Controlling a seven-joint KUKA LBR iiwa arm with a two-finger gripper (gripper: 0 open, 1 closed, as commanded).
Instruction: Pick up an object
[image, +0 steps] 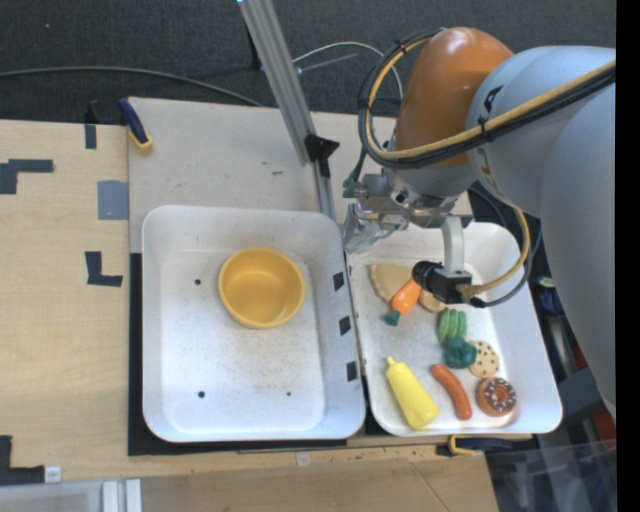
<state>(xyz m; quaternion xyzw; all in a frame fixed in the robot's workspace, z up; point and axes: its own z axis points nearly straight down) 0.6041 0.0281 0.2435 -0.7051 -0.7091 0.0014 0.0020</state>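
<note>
Your gripper (365, 228) hovers over the right white bin (530, 400) near its far-left corner, whether it grips anything I cannot tell, while the small orange plastic carrot (404, 298) lies closest, a likely pick among the clustered toys.

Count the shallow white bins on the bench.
2. The left shallow white bin holds a yellow bowl; the right shallow white bin holds toy food, partly hidden beneath the grey arm.
</note>
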